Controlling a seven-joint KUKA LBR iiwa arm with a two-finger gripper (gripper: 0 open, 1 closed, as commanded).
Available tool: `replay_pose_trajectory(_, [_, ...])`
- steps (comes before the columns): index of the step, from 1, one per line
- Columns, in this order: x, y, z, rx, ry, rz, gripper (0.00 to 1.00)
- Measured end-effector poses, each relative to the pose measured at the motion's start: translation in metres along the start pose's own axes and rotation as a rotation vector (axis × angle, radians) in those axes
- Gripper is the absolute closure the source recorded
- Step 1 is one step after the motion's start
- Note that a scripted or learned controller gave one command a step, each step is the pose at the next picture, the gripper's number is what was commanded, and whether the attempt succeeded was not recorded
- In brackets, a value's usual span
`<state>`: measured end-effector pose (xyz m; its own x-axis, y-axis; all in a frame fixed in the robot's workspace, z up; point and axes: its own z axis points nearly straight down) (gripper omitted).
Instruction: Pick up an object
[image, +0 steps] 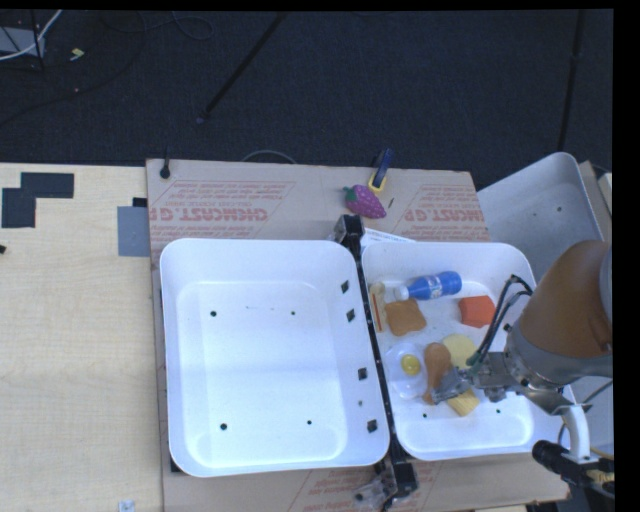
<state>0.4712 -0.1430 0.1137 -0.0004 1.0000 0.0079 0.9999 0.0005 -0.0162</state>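
Note:
The right bin (470, 445) holds several small things: a blue and white bottle (432, 286), an orange block (477, 311), a brown flat piece (405, 318), a brown sausage-like piece (437, 364), a pale yellow piece (459, 349), a small yellow round piece (411, 365) and a yellow block (463, 404). My gripper (462, 385) is low in this bin, right over the yellow block and beside the brown piece. The arm comes in from the right and hides the bin's right rim.
The left bin (190, 300) lies to the left, its wall meeting the right bin's at a black divider (366, 330). A purple toy (366, 202) and a blue and yellow tool (380, 172) lie on the cardboard behind the bins.

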Motion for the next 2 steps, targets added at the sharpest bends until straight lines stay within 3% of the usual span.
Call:
replay_pose_trajectory(1, [-0.048,0.047,0.027,-0.016,-0.009,0.001,0.00])
replay_pose_trajectory(2, [-0.048,0.044,0.015,-0.013,-0.005,0.007,1.00])
